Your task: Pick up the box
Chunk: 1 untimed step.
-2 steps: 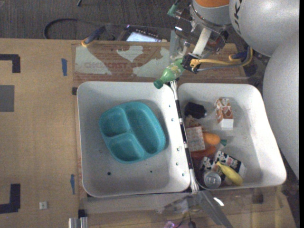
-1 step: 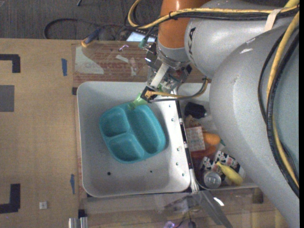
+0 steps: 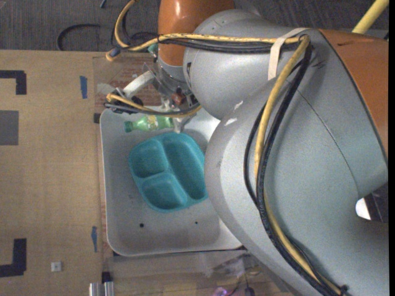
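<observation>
Camera view, arm: the grey arm (image 3: 290,153) reaches in from the right and covers most of the frame; its wrist hangs over the top edge of the white bin (image 3: 117,184).
Camera view, claw: the claw (image 3: 168,100) sits low at the bin's upper rim, just above the teal tray (image 3: 168,171). Whether it is spread or pressed together cannot be told; cables and the wrist body mask it.
Camera view, box: no box can be identified; judged to lie, if present, beneath the arm or wrist.
Camera view, teal tray: a three-compartment tray rests flat near the bin's middle, its right part under the arm.
Camera view, green bottle (image 3: 148,124): lies on its side between the tray and the claw, close to both; judged an obstruction to any descent here.
Camera view, cables: yellow cables (image 3: 265,140) loop along the arm and around the wrist.
Camera view, worktop (image 3: 49,165): brown board left of the bin, with black and blue tape marks.
</observation>
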Each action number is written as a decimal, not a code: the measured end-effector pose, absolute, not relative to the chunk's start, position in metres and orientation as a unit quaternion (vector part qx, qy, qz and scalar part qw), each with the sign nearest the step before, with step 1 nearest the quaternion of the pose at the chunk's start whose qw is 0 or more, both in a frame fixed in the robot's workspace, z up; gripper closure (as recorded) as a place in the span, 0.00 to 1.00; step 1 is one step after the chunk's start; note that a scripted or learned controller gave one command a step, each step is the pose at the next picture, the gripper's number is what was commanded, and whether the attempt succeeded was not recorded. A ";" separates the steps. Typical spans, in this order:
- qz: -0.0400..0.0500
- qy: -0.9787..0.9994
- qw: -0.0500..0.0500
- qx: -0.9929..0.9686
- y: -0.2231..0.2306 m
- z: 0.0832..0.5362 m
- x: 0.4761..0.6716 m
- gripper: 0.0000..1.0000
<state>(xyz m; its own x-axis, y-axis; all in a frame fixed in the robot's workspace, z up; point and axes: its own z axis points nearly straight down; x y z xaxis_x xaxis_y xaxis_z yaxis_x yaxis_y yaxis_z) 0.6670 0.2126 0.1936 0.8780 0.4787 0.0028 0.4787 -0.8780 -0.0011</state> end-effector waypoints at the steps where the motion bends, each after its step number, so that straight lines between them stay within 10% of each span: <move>1: -0.002 -0.246 0.002 -0.969 0.212 0.204 0.668 1.00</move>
